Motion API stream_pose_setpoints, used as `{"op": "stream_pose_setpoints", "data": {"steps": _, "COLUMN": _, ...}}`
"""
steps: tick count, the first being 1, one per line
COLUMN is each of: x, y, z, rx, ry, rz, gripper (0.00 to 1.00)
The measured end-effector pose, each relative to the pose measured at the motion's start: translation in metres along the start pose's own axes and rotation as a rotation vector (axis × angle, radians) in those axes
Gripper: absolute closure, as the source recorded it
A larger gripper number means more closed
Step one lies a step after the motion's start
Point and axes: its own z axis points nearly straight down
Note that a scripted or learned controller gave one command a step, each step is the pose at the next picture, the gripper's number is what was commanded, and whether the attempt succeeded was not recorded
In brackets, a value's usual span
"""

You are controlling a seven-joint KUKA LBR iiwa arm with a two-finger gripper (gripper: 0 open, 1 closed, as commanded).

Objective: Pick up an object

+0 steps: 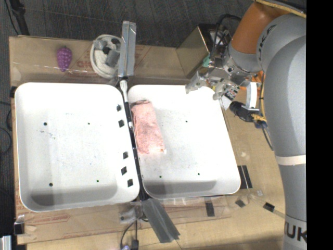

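Observation:
A pink sponge-like block (146,127) lies flat in the right bin (208,155), against its left wall. The gripper (212,84) hovers over the right bin's far right corner, well to the right of the pink block and apart from it. Nothing shows between its fingers, and their spread is too cluttered to read.
The left bin (67,145) sits beside the right one, with a black-tabbed divider (126,150) between them. Behind the bins lie a purple grape-like object (64,58), a white coiled cable (104,53) and a grey metal post (126,48). The arm's grey body (286,87) fills the right side.

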Motion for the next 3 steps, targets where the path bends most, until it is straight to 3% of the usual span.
{"op": "stream_pose_setpoints", "data": {"steps": 1, "x": -0.004, "y": -0.086, "z": 0.060, "rx": 0.005, "ry": 0.000, "rz": 0.128, "gripper": 0.00}}
{"op": "stream_pose_setpoints", "data": {"steps": 2, "x": 0.057, "y": -0.040, "z": 0.127, "rx": 0.001, "ry": 0.000, "rz": 0.003, "gripper": 0.00}}
{"op": "stream_pose_setpoints", "data": {"steps": 3, "x": 0.030, "y": -0.016, "z": 0.011, "rx": 0.000, "ry": 0.000, "rz": 0.066, "gripper": 0.00}}
